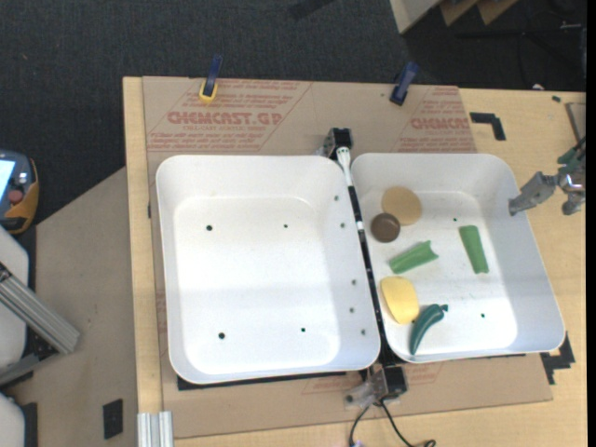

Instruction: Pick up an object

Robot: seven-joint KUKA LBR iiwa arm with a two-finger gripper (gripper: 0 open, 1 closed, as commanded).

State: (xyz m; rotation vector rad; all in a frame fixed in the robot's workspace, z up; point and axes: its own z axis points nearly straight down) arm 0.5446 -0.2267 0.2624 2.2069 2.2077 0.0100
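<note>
White right bin (pixel 531 277) holds all targets: tan disc (pixel 402 203) at 11 o'clock, green block (pixel 473 249) centre-right. Gripper (pixel 540 192) at the rim's 2 o'clock, holding nothing; finger state unclear. Risk: descent clips bin wall.

Smooth glossy white bins (pixel 251 180) (plastic-looking) on matt cardboard (pixel 307 110)

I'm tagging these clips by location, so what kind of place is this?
Probably a robotics lab or test bench, not a home. Two white bins sit clamped on a protective board printed with a maker's name, a gripper reaches in beside them, and the right bin holds small toy-like items such as a green pepper.
</note>
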